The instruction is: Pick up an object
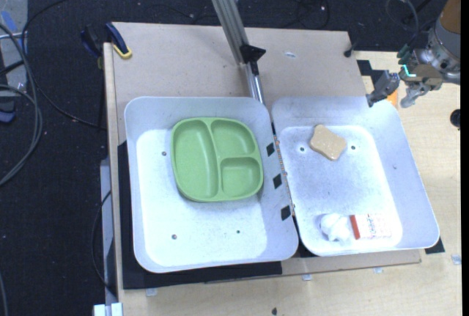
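The right bin [388, 168] holds a tan, bread-shaped piece [327, 141] near its back. At its front edge a crumpled white lump [335, 227] lies next to a flat white packet with a red stripe [374, 226]. My gripper [412, 92] hangs beyond the bin's far right corner, above the bench and well clear of all three objects. It carries nothing that I can see.
A green divided plate [218, 159] lies in the left bin [150, 197]. A slanted metal pole [231, 10] comes down to the back between the two bins. Black clips [278, 179] sit along the seam where the bins meet.
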Motion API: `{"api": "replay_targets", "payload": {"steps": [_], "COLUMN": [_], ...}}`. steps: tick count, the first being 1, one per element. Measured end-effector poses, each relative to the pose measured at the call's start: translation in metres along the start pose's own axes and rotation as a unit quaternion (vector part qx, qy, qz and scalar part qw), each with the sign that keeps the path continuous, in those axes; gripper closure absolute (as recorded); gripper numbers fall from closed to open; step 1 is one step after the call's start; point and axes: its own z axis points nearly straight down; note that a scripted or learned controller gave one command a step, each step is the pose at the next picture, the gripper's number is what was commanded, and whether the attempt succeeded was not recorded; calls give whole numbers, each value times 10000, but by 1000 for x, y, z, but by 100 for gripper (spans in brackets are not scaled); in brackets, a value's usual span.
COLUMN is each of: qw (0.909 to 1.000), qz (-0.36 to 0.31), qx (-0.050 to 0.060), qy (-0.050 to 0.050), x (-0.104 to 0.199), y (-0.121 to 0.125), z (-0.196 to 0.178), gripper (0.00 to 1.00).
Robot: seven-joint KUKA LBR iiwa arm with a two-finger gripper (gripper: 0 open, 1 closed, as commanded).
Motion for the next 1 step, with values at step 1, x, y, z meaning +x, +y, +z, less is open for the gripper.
{"api": "replay_targets", "payload": {"steps": [1], "qw": [10000], "qz": [-2], "qx": [-14], "qy": [-3], "x": [0], "y": [1], "z": [-2], "gripper": [0]}}
